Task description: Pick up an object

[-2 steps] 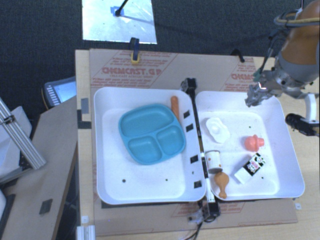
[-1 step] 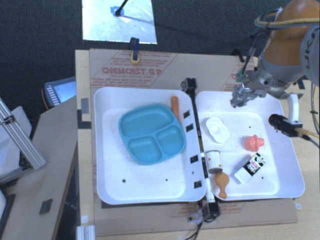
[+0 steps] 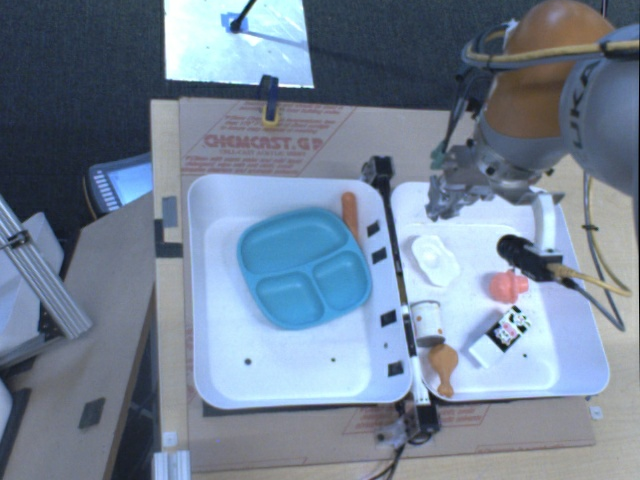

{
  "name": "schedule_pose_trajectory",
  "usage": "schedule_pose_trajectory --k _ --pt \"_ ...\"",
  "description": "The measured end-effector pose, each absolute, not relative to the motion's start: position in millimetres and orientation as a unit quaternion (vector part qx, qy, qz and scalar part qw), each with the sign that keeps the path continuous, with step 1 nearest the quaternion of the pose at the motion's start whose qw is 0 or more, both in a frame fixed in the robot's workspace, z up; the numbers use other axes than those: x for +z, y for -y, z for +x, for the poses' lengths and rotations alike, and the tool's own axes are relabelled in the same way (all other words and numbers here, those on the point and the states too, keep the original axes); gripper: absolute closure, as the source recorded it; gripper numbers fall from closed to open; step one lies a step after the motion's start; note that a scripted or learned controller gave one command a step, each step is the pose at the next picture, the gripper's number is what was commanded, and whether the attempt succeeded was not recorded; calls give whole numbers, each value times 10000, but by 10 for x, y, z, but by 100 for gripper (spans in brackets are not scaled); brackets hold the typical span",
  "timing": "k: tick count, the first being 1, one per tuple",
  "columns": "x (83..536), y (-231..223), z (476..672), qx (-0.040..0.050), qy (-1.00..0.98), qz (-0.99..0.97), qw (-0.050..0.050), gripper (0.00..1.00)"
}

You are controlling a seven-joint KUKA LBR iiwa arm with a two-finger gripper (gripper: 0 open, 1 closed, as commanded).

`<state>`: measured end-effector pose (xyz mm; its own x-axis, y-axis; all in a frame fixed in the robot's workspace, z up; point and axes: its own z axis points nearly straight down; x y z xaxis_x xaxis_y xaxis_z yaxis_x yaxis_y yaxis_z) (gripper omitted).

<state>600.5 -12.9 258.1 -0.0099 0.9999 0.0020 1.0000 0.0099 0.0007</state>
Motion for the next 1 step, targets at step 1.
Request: schedule_pose_trajectory --k 1 --pt "2568 -400 5987 -9 7104 -7038 1 100"
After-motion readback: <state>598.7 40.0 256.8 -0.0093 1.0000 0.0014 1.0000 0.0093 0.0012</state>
